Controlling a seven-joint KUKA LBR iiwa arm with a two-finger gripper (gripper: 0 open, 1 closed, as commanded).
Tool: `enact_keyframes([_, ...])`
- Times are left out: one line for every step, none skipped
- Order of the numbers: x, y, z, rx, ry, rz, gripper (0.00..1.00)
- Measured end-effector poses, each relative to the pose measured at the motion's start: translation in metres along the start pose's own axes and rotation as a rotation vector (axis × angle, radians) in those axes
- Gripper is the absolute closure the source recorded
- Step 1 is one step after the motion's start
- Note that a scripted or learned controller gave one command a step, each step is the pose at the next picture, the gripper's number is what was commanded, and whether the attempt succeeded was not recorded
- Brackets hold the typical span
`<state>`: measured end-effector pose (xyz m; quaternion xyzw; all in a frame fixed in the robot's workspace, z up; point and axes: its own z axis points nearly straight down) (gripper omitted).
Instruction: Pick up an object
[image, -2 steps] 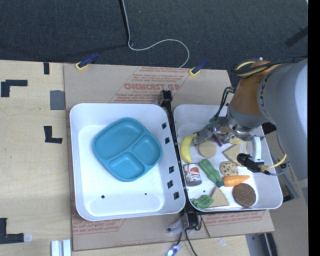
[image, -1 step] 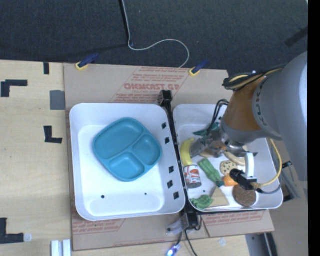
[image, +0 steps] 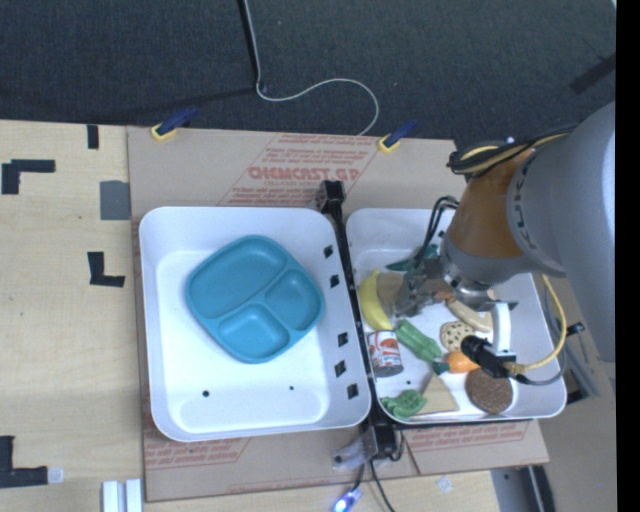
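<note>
The right bin (image: 385, 228) holds a pile of toy food: a yellow banana (image: 374, 302), a green pod (image: 420, 340), a small red-and-white can (image: 386, 353), a green leafy piece (image: 405, 404), a tan wedge (image: 440, 395), an orange piece (image: 459, 363), a spotted cookie (image: 457, 335) and a brown disc (image: 490, 392). My gripper (image: 412, 296) reaches down into this bin, right beside the banana and above the green pod. The arm's grey body and orange band hang over the bin's right half.
The left bin (image: 165, 260) holds a blue sectioned plate (image: 254, 297). Both bins sit on a cardboard sheet (image: 290, 170) on the wooden bench. A white cable (image: 310, 92) loops at the back. A yellow cable (image: 548, 350) trails near the right bin's edge.
</note>
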<state>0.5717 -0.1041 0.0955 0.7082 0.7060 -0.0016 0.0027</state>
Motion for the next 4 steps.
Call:
enact_keyframes([0.067, -0.017, -0.095, -0.003, 0.008, -0.011, 1.00])
enact_keyframes([0.121, -0.079, -0.123, 0.006, 0.009, -0.010, 1.00])
enact_keyframes([0.091, -0.088, -0.178, -0.001, 0.006, -0.002, 1.00])
enact_keyframes([0.145, -0.087, -0.286, -0.009, 0.009, -0.012, 1.00])
